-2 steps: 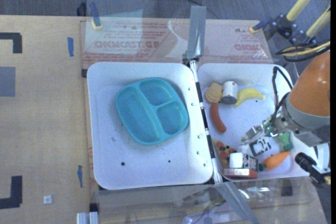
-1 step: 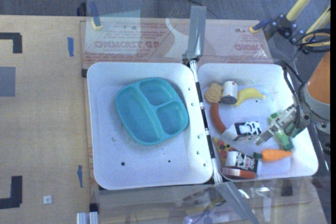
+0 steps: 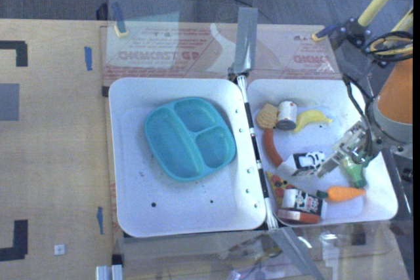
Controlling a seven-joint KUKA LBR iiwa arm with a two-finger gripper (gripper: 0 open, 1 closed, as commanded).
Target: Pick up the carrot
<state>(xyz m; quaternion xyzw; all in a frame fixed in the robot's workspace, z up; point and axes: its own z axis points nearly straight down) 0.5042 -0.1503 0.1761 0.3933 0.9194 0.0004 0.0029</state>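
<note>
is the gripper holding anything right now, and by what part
Nothing is held. The gripper hangs open over the right bin, and the carrot lies apart from it on the bin floor.

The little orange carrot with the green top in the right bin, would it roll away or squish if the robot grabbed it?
The small orange toy carrot with a green top looks moulded and glossy, so it is probably stiff, not squishy, and maybe slippery. Its rounded, tapered shape could let it roll or swivel when nudged. It lies near the white right-hand bin's front corner, beside the two-finger gripper.

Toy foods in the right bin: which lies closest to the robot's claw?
The orange carrot with a green top, just below the gripper; the yellow banana and red sausage lie farther.
</note>
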